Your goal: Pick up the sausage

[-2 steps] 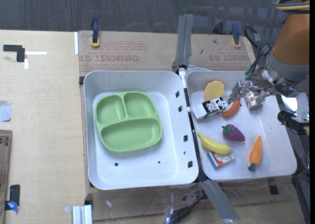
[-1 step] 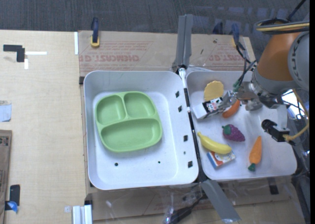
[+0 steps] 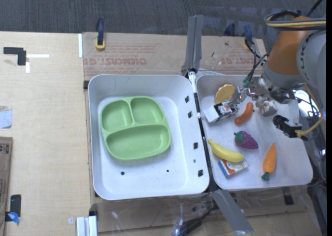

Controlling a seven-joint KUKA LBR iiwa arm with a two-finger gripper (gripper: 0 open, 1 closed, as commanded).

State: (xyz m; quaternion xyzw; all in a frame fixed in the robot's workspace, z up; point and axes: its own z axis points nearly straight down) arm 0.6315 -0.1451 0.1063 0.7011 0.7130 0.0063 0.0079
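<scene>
Here, the table (image 3: 41, 126) is pale wood, with a black bracket (image 3: 14, 53) near its far left corner and a yellow-and-blue clamp (image 3: 100, 35) at its back edge. The left bin (image 3: 98, 178) holds a green plate (image 3: 136, 127) with three compartments, set toward its left side. The right bin (image 3: 290, 175) touches it along a shared wall.

In the right bin, a banana (image 3: 226, 151) lies near the left wall, its tip resting on a small card (image 3: 232, 167) printed in red and blue. Behind these, a white-and-black packet (image 3: 223, 110) lies tilted, with a tan chip-like piece (image 3: 225, 93) just beyond it. A purple grape bunch (image 3: 246, 140) sits just right of the banana. The sausage (image 3: 244, 114), orange-red, lies at a slant between the packet and the gripper, near the back of the bin. A carrot (image 3: 268, 161) lies toward the front right.

The gripper (image 3: 265, 106) hangs low over the back right of the bin, just right of the sausage; whether it is apart or together I cannot tell. Nothing is visibly held. The arm (image 3: 293, 48) rises grey and orange at the right.
</scene>
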